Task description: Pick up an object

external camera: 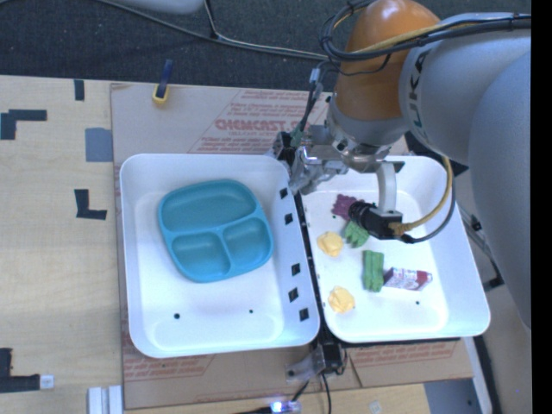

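camera view: arm (379, 76) over right bin (448, 309)

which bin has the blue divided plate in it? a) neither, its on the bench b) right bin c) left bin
c: the blue divided plate lies flat in the left bin, while the right bin holds the small yellow, green and purple pieces.

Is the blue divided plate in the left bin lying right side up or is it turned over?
Right side up. The blue divided plate lies flat in the left bin, and its three compartments face upward with their raised dividers visible.
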Action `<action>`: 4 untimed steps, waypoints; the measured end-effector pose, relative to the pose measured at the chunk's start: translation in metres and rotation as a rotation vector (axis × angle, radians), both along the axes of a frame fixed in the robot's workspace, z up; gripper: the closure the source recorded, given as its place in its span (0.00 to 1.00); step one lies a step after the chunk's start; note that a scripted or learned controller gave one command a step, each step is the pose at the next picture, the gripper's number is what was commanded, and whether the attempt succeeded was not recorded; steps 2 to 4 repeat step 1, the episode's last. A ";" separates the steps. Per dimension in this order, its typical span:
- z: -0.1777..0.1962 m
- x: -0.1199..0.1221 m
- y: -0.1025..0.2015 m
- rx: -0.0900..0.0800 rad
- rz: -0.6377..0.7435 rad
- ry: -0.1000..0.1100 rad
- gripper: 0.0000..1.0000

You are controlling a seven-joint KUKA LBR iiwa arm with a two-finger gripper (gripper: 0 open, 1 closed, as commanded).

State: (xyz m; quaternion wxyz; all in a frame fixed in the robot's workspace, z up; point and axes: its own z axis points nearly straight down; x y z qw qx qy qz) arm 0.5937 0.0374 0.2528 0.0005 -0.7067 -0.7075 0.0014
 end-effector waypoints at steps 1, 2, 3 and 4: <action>-0.016 0.006 0.047 0.000 0.001 0.000 1.00; -0.016 0.006 0.047 0.000 0.001 0.000 1.00; -0.016 0.006 0.047 0.000 0.001 0.000 1.00; -0.016 0.006 0.047 0.000 0.001 0.000 1.00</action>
